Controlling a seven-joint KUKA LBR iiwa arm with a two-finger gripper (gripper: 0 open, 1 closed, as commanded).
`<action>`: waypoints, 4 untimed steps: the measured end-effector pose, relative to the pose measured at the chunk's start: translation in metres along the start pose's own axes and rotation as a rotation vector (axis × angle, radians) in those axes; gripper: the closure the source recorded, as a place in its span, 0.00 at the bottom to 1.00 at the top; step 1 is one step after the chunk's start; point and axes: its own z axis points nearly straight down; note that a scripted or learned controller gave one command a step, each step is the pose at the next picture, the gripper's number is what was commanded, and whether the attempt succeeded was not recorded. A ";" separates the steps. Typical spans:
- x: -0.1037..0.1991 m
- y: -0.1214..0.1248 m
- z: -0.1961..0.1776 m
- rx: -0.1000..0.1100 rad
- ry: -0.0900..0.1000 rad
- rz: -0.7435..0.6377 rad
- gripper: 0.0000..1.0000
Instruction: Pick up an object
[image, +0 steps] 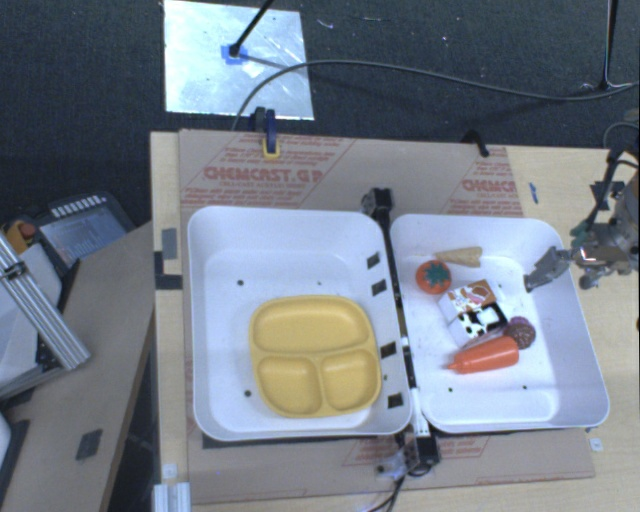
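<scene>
Seen from above at a slant, two shallow white bins sit side by side on a bench. Nearest the viewer in the right bin (560, 400) lies a toy carrot (487, 355), its long axis running roughly left to right, tilted slightly, its thick end toward the right. Touching that end is a small dark red round piece (521, 331), possibly a toy fruit; the view is too coarse to name it. Just behind them sits a small white carton with black and red printing (473, 309), then an orange tomato-like toy with a green top (433, 277), and beyond it a pale tan wedge (459, 257) near the far wall. The left bin (215, 300) holds a yellow divided plate (314, 354). The gripper (548, 268) hangs at the right bin's far right side, above the rim area, holding nothing; whether its claw stands wide or narrow cannot be told here. Every object lies to the gripper's left in view and nearer the viewer, apart from it, with the carton and the dark red piece closest. Any pick likely calls for travel leftward, then down.
</scene>
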 end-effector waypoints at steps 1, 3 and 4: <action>0.001 0.002 -0.006 -0.011 -0.003 -0.003 0.00; 0.012 -0.001 0.101 -0.007 -0.001 -0.001 0.00; 0.007 0.006 0.154 -0.015 0.004 -0.001 0.00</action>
